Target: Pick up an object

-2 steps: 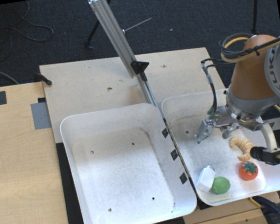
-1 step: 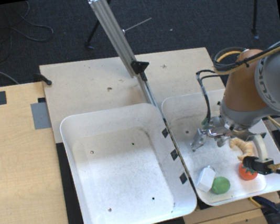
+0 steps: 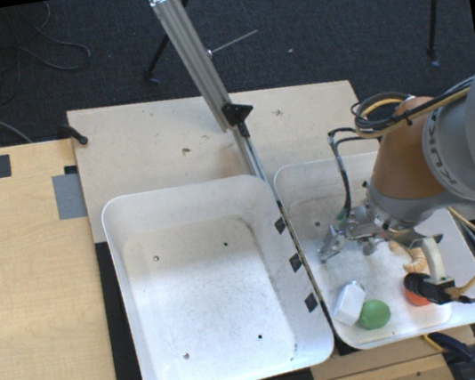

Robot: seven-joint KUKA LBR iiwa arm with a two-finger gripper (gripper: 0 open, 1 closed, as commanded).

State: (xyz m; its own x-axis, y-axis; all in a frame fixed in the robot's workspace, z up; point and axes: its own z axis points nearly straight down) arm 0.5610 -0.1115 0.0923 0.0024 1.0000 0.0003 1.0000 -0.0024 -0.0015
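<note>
My gripper (image 3: 349, 247) hangs over the middle of the right bin (image 3: 310, 190), under the grey arm with its orange band (image 3: 404, 161). Its two metal fingers (image 3: 329, 249) stand apart, open, with nothing between them. Toward the bin's front lie a white block (image 3: 348, 301) and a green ball (image 3: 374, 313), touching each other, a short way below the gripper. A red-orange object (image 3: 416, 290) lies at the front right, and a pale beige piece (image 3: 416, 260) sits just above it, partly hidden by the wrist and cables.
The left bin (image 3: 139, 246) adjoins the right one along a shared rim with black clips (image 3: 294, 261). A slanted aluminium rail (image 3: 197, 56) rises behind the bins. Cables loop around the wrist (image 3: 467, 268) at the right bin's front right corner.
</note>
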